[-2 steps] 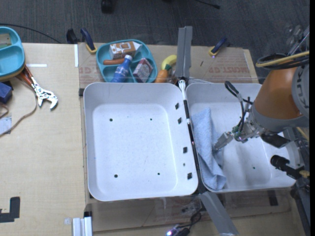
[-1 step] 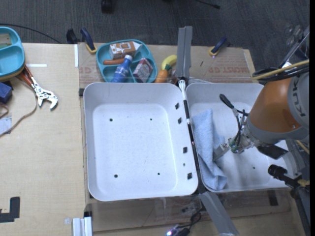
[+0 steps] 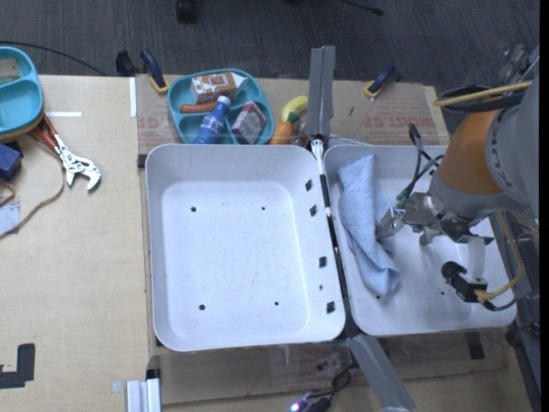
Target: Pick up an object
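The gripper (image 3: 388,227) is down in the right bin (image 3: 412,316), reaching for the blue cloth (image 3: 364,221) at its nine o'clock (likely touching). Finger state: cannot tell. Next it must close, then lift.

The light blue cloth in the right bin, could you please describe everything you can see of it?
The light blue cloth looks like soft fabric, crumpled into a long, folded strip. It lies in the right bin, along its left wall, running from the far side toward the near side, where it bunches up. The claw sits right at its right edge; whether they touch is unclear.
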Available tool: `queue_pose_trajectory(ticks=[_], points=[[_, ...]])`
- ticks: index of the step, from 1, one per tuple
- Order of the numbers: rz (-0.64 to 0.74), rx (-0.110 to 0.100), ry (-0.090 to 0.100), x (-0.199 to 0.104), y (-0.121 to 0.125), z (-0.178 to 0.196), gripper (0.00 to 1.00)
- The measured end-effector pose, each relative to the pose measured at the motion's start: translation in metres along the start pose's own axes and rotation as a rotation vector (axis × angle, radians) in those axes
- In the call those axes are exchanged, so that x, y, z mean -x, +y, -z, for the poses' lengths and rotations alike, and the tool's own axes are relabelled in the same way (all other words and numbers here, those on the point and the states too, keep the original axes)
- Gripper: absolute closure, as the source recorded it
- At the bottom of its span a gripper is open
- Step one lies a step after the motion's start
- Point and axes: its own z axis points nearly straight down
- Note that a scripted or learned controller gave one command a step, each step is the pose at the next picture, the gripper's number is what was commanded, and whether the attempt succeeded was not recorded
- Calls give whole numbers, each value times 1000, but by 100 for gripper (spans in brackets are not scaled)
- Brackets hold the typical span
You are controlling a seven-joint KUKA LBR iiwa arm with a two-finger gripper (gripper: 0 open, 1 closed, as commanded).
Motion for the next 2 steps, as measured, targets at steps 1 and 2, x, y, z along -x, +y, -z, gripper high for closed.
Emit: queue_pose_trajectory(ticks=[1, 2], points=[[-15, 1, 0, 57, 37, 45, 0], [33, 1, 1, 1, 30, 1, 0]])
